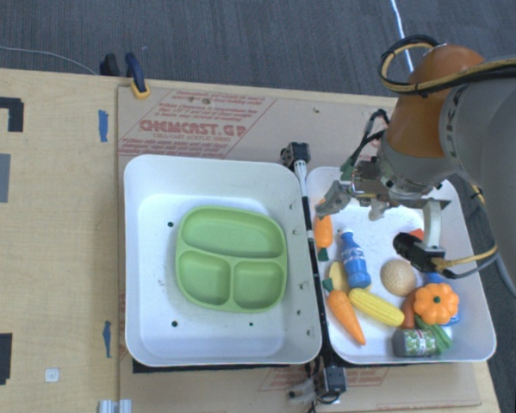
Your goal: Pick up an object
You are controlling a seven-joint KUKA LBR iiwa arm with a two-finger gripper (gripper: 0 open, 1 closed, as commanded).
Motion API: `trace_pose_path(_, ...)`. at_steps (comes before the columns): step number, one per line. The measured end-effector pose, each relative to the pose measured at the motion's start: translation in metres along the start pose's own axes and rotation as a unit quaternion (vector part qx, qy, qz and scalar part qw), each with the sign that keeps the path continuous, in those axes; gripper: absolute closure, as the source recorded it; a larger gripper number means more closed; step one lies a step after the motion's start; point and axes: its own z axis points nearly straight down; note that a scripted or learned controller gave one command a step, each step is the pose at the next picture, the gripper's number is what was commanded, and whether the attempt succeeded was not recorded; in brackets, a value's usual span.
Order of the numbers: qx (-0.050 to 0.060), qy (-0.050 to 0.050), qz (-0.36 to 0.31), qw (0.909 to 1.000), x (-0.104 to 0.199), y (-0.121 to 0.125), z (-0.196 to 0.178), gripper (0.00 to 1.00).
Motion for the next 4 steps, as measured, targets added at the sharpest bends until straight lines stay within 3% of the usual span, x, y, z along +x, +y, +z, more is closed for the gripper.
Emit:
trace_pose_path(1, 0.002, 0.001, 0.001, 1.0, -0.032, -0.055, 0.0, 0.0)
trace_pose_path(2, 0.002, 0.001, 0.001, 1.0, -0.094, -0.024, 0.092, 0.0)
trace_pose_path(3, 0.001, 0.0, 0.0, 1.0, -0.093, -0.023, 0.081, 1.0)
trace_pose_path(4, 0.001, 0.001, 0.0, 1.0, -0.047, -0.073, 0.0, 1.0)
